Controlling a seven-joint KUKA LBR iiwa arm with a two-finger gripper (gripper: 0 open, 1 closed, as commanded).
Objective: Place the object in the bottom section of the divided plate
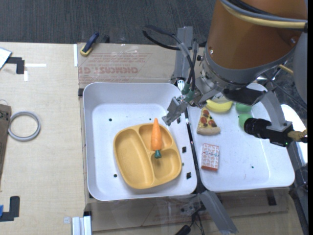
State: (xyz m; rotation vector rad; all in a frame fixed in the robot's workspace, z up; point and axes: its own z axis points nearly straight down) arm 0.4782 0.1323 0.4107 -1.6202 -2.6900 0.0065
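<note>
Orange toy carrot [156,136] straddles the yellow divided plate's [128,153] ridge at two o'clock; gripper [174,112], grasp state indiscernible, should centre over it before descending.

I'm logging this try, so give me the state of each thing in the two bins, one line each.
carrot: lying across the divider ridge of the plate, tip up, green end down
divided plate: flat in the left bin
pizza slice: lying flat in the right bin
small red box: lying flat in the right bin
banana: in the right bin, partly under the arm
gripper: over the left bin's upper right corner, apart from the carrot
</note>
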